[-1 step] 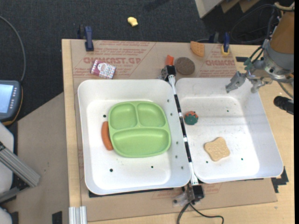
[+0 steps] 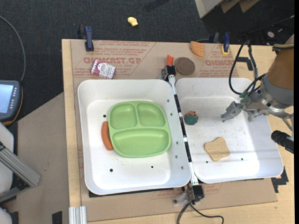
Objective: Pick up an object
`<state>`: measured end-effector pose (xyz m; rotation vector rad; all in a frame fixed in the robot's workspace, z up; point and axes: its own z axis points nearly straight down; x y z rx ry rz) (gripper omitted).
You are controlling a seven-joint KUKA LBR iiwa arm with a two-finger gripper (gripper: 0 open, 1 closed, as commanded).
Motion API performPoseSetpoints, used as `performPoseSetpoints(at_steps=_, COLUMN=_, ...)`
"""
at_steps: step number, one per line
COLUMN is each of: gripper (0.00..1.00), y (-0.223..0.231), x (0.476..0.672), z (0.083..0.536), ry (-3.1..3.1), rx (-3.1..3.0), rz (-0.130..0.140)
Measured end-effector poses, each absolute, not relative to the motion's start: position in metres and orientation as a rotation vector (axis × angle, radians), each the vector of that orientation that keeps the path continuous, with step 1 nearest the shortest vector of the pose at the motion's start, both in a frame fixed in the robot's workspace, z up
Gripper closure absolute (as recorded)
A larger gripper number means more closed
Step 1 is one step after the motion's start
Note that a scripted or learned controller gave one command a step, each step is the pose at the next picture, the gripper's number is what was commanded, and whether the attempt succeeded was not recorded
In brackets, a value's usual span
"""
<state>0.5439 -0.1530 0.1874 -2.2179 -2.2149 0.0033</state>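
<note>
Dark carpet surrounds a bench (image 2: 140, 55) topped with printed cardboard, and two shallow white bins sit on it side by side. From the right edge the arm (image 2: 282, 78) reaches over the right bin (image 2: 261, 164), and its tool (image 2: 232, 111) hangs above the upper middle of that bin, grey fingers pointing left; whether they are apart or together I cannot tell, and nothing is visibly between them. Just to the left of the tool, close to the divider between the bins, lies a small round toy (image 2: 190, 118), green with a red top. Lower down in the same bin, well apart from the tool, a tan slice of bread (image 2: 217, 149) lies flat on the bin floor. Across the divider, the left bin (image 2: 93, 97) holds a green divided plate (image 2: 139, 129), with an orange sausage (image 2: 107, 136) touching its left edge. Behind the bins on the cardboard are a brown round disc (image 2: 184, 66), an orange wedge (image 2: 197, 48) and a small printed packet (image 2: 103, 68). Two blue clamps (image 2: 87, 37) grip the far edge of the bench, and a yellow scrap (image 2: 133, 21) lies on the carpet beyond
</note>
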Motion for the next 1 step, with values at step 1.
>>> performPoseSetpoints(at_steps=1, gripper=0.00, y=-0.1088, x=0.4976, z=0.1691, ry=-2.218, rx=-2.214, rz=0.003)
